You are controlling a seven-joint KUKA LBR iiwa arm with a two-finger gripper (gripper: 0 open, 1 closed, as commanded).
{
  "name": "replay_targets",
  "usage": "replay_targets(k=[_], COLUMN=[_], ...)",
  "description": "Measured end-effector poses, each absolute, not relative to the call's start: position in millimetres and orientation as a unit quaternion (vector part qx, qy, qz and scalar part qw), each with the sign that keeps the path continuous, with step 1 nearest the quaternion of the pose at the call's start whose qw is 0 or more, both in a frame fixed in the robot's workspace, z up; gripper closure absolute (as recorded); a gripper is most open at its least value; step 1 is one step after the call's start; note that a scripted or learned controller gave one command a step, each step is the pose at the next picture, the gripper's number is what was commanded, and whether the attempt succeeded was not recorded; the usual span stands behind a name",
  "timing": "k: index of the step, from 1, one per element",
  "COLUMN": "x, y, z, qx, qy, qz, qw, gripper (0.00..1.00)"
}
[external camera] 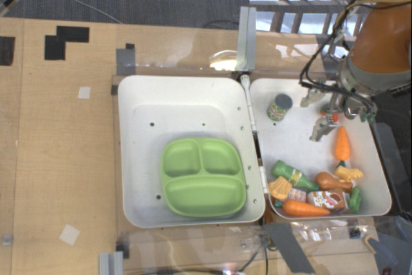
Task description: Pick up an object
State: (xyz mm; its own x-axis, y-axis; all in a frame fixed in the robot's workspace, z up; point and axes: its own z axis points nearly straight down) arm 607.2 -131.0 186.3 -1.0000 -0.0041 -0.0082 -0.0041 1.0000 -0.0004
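My gripper (317, 114) hangs over the back half of the right bin (293, 138), its two grey fingers (320, 130) spread open with nothing between them. A small green-labelled can (279, 107) stands upright to its left, apart from it. An orange carrot (342, 143) lies just right of and below the fingertips, near the bin's right wall. Toy food is heaped along the bin's front edge: a green bottle (293, 174), a chicken drumstick (331, 181), a second carrot (306, 208), fries (281, 189) and a red packet (325, 199).
The left bin (148, 106) holds a green divided plate (204, 176) in its front half. A metal divider (252, 132) separates the two bins. The arm's orange band (383, 42) and cables hang over the right bin's back right corner.
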Motion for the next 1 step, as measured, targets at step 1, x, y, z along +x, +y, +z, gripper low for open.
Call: replay_targets(k=[1], x=[586.8], y=[-159.3], z=[96.5], qx=[0.064], qy=[0.998], qz=[-0.0003], qw=[0.006], gripper=[0.0])
